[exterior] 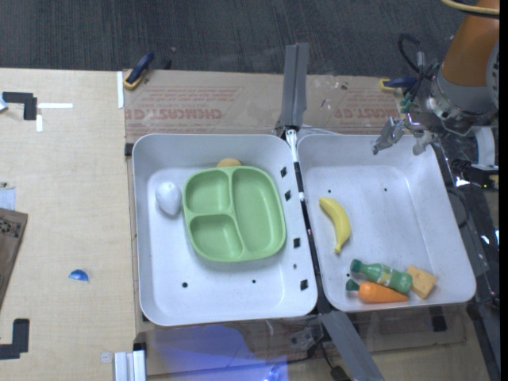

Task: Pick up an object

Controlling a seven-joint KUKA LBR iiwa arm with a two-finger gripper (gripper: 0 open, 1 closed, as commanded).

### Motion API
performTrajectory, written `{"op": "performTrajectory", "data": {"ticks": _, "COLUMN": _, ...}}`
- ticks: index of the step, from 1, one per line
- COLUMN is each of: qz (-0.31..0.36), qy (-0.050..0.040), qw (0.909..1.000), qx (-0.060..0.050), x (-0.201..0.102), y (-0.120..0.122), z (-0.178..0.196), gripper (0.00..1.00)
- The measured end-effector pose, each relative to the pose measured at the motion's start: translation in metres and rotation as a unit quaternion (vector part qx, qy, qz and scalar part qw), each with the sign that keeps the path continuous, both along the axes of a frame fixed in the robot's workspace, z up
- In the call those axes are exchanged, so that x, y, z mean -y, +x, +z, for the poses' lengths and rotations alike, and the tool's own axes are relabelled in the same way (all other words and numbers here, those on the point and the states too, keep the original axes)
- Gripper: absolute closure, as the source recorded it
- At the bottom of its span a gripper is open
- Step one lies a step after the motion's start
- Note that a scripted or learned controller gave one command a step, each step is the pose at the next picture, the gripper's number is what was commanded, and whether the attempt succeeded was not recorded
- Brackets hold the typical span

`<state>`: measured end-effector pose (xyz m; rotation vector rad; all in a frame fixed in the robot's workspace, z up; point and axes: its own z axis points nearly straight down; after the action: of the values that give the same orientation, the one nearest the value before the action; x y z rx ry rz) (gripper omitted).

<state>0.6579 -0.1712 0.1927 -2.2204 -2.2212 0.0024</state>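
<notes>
The gripper (403, 133) hangs spread and empty over the right bin's (444, 213) far rim, while the banana (336, 222) lies toward the bin's left wall, its long axis (slightly curved) running far-to-near.

The grey arm (468, 46) reaches in from the right, its tool (403, 133) hanging low.
</notes>
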Motion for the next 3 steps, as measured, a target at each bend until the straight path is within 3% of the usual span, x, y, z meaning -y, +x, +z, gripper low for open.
{"op": "performTrajectory", "data": {"ticks": 1, "qz": 0.049, "qy": -0.0001, "qw": 0.9988, "qx": 0.000, "x": -0.049, "y": 0.001, "z": -0.084, "gripper": 0.00}}
{"op": "performTrajectory", "data": {"ticks": 3, "qz": 0.108, "qy": 0.0002, "qw": 0.9941, "qx": 0.000, "x": -0.065, "y": -0.079, "z": -0.101, "gripper": 0.00}}
